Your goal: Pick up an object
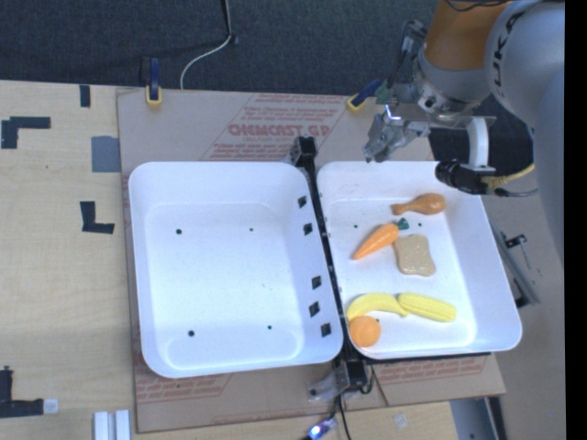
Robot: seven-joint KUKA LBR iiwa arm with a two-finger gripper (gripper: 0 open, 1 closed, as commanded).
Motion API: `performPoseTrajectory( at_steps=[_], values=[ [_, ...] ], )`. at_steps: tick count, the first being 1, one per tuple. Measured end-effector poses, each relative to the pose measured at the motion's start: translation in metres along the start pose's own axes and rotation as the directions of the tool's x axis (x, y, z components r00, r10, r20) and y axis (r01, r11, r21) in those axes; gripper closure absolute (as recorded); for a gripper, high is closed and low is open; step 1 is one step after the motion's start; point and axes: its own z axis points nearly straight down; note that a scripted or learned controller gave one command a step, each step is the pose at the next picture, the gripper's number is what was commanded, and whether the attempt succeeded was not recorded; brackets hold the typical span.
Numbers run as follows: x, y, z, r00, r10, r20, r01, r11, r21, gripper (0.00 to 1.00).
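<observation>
- I see the grey arm with its orange band [477, 16] reaching in from the right.
- The left shallow white plastic bin [156, 200] sits beside the right shallow white plastic bin [491, 273].
- My gripper [378, 149] hangs over the right bin's far edge; I cannot tell whether it is parted or closed, and nothing shows in it.
- In the right bin lie a yellow corn cob [427, 307], yellow banana [374, 304], orange carrot [378, 240], tan bread slice [415, 255], brown drumstick [420, 205] and orange ball [365, 331].

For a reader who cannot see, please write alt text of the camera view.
The gripper hangs above the far rim of the right bin, which holds a toy drumstick, carrot, bread slice, banana, corn cob and orange. The left bin lies beside it.
</observation>
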Motion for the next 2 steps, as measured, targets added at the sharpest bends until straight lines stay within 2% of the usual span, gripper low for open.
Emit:
performPoseTrajectory(
  at_steps=[1, 2],
  values=[
    [-0.003, 0.000, -0.011, 1.000, 0.003, 0.002, -0.003, 1.000, -0.001, 1.00],
    [0.017, -0.079, 0.010, 1.000, 0.006, 0.000, -0.006, 1.000, 0.006, 1.00]
  ],
)
